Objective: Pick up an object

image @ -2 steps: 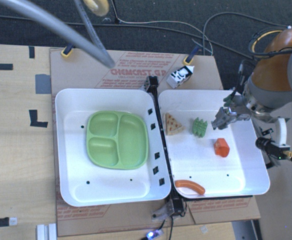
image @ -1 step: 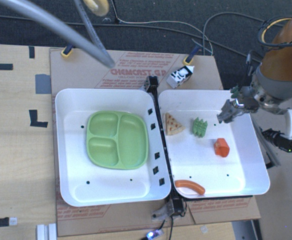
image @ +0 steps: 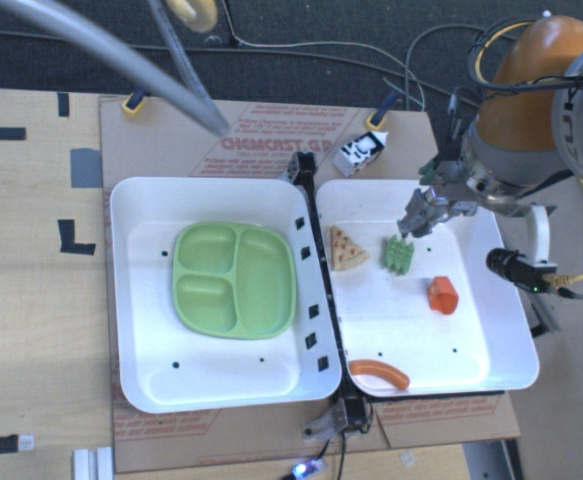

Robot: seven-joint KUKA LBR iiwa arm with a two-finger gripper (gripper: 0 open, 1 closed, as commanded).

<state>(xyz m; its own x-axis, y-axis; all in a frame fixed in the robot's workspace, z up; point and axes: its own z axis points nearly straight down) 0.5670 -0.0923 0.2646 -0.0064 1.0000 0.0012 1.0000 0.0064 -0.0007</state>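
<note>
The right bin (image: pixel 476 363) holds a pizza slice toy (image: pixel 346 249), a green ridged block (image: pixel 400 255), a red block (image: pixel 442 295) and an orange sausage (image: pixel 380 374) at its front edge. My gripper (image: pixel 412 224) hangs over the right bin, just above and to the right of the green block, its tips close to the block's top. Nothing is visible between its fingers.
The left bin (image: pixel 141 353) carries a green divided plate (image: pixel 235 278). A black clip strip (image: pixel 316 268) joins the two bins. A black-and-white clamp (image: pixel 360 150) sits behind the right bin, and a grey pole (image: pixel 101 43) crosses the upper left.
</note>
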